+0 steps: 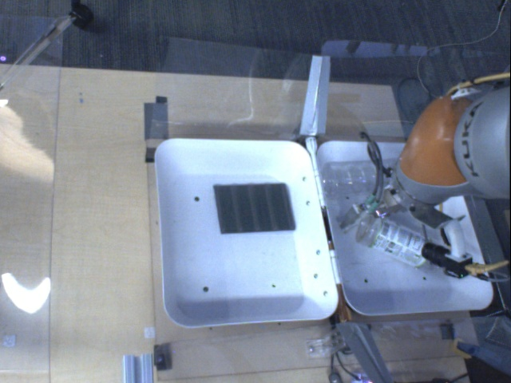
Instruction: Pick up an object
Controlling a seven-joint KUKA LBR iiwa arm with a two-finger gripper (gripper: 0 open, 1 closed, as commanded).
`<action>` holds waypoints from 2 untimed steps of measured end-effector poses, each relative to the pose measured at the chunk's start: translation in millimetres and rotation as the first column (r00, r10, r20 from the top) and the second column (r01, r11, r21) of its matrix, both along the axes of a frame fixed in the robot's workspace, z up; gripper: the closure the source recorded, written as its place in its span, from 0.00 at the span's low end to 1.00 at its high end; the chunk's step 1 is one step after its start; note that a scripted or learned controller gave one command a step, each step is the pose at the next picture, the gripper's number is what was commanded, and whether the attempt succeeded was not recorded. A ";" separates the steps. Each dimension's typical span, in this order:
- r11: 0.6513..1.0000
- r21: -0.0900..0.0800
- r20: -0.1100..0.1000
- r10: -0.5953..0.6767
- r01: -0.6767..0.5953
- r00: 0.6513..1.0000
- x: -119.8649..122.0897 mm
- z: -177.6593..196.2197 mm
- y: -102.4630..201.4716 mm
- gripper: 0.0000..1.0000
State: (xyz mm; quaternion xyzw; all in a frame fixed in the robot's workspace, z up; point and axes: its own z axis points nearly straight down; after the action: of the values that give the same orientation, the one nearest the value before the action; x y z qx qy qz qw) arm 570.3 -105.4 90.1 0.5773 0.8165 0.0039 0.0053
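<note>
Orange and glossy, the rounded band (pixel 431 146) on the grey arm (pixel 487 138) rises highest over the right bin (pixel 415 298). Below it the gripper (pixel 382 207) hangs low over a clear plastic bottle (pixel 391 242). I cannot tell whether the gripper is open or closed, or whether it touches the bottle. The bottle lies on its side near the middle of the right bin, see-through and faintly ribbed, slanting toward the near right corner. A second clear plastic piece (pixel 347 178), crumpled and hard to make out, lies toward the bin's far left corner.

Both bins are shallow, smooth white trays with rounded corners, set side by side with their rims touching. On the floor of the left bin (pixel 172 214) lies a dark ribbed rectangle (pixel 254 207), flat and a little above centre.

A pale metal bar (pixel 317 94) runs away from where the bins meet. The bench (pixel 88 214) is light wood, with glare from a clear sheet along its left side. Beyond it is dark grey carpet (pixel 239 6).
</note>
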 end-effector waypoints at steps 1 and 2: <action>0.984 -0.002 -0.003 0.177 -0.177 0.984 74.2 97.3 27.9 0.00; 0.967 -0.015 0.030 0.254 -0.253 0.967 83.4 49.1 -11.8 0.00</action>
State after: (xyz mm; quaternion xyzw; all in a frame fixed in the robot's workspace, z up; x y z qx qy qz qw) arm 653.7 -117.1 139.2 0.4680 0.8834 0.0091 0.0211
